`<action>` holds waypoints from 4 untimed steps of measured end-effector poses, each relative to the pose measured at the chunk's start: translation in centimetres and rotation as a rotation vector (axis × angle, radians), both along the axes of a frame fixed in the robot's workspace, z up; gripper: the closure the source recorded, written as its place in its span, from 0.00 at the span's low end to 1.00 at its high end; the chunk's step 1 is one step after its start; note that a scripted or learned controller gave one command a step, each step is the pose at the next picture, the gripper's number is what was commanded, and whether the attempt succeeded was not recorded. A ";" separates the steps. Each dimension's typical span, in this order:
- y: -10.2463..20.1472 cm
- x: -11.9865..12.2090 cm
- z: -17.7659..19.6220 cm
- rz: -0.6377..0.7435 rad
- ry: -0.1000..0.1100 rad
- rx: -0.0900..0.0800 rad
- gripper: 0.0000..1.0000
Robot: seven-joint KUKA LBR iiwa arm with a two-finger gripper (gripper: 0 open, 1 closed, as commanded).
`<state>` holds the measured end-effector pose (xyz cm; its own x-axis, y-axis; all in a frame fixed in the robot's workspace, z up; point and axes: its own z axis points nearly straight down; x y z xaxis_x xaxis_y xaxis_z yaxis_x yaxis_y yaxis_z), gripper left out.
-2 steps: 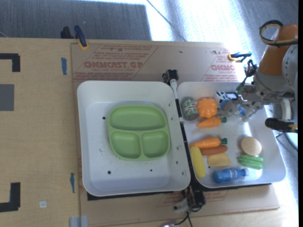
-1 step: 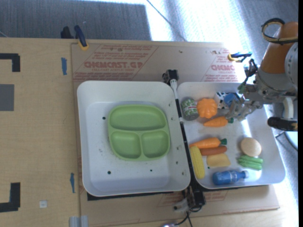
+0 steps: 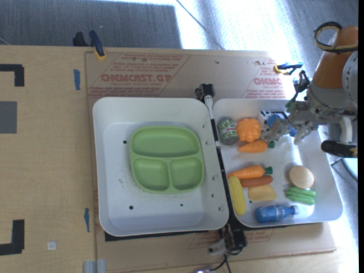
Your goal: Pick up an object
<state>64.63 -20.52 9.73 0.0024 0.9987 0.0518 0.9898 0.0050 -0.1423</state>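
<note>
My gripper [image 3: 285,134] hangs low over the back of the right bin [image 3: 333,206], open, with bare bin floor between its fingers. The left finger [image 3: 272,132] is right beside the green tip of a small carrot [image 3: 252,147]. Next to that carrot sit an orange pepper [image 3: 248,128] and a green round can [image 3: 228,131]. A small blue item [image 3: 274,118] lies just behind the gripper. Nearer the front are a second carrot [image 3: 250,172], a red sausage [image 3: 257,181], a corn cob [image 3: 236,195], a tan block [image 3: 261,193], a blue bottle [image 3: 276,212], green beans [image 3: 300,195] and a tan bun [image 3: 300,177].
The left bin [image 3: 108,152] holds a green divided plate [image 3: 166,164]. A black clamp [image 3: 205,91] sits at the back where the two bins meet. The arm [image 3: 333,73] comes in from the right over the bin's back corner.
</note>
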 end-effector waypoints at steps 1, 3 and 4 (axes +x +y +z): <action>1.1 -0.5 -0.4 -0.010 -0.060 -0.038 0.00; -0.6 0.5 -1.3 0.006 -0.023 0.011 0.00; 1.8 0.2 -1.6 0.000 -0.035 -0.020 0.00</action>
<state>64.83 -18.75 8.09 0.0013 0.9995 0.0320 0.9942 0.0022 -0.1076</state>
